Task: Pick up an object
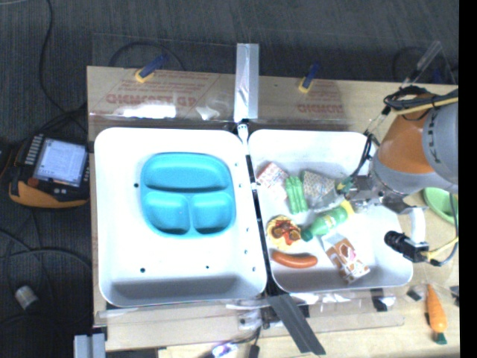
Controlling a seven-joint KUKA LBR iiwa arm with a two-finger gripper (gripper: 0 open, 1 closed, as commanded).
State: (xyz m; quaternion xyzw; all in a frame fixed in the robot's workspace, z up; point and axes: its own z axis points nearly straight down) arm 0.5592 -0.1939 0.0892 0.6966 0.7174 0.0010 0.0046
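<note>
The right bin (pixel 313 149) holds several toy food items: a green bottle (pixel 328 221) lying on its side, a red sausage (pixel 294 259), a small brown-and-white carton (pixel 346 258), a round yellow-and-red piece (pixel 283 231), a green vegetable (pixel 296 194), a silvery bag (pixel 319 185) and a red-and-white packet (pixel 270 174). My gripper (pixel 360 192) hangs low over the bin's right side, just right of the silvery bag and above the bottle's upper end. Nothing is seen held in it.
The left bin (pixel 119 274) carries a blue divided tray (pixel 186 192). An orange carrot (pixel 436 315) and a green object (pixel 441 200) lie on the bench right of the bins. The wall between the bins runs down the middle.
</note>
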